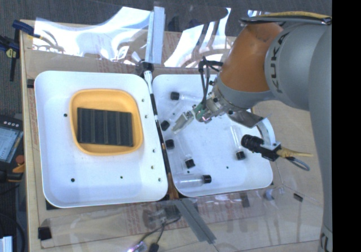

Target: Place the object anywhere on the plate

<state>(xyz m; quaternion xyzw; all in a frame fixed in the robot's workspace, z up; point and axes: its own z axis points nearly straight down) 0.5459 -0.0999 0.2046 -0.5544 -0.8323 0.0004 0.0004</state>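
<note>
Claw (181, 121) over right bin (256, 175); yellow plate (104, 100) in left bin (53, 155).

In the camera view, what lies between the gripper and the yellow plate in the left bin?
Between the gripper and the yellow plate, the camera view shows the two bins' adjoining rims, with a small black cap beside them in the right bin.

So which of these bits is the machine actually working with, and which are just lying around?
Part of the job:
- yellow plate in the left bin
- clear vial with a black cap, in the right bin
- gripper, over the right bin

Just lying about:
- small black caps scattered in the right bin
- handheld screen at the bench's left edge
</note>
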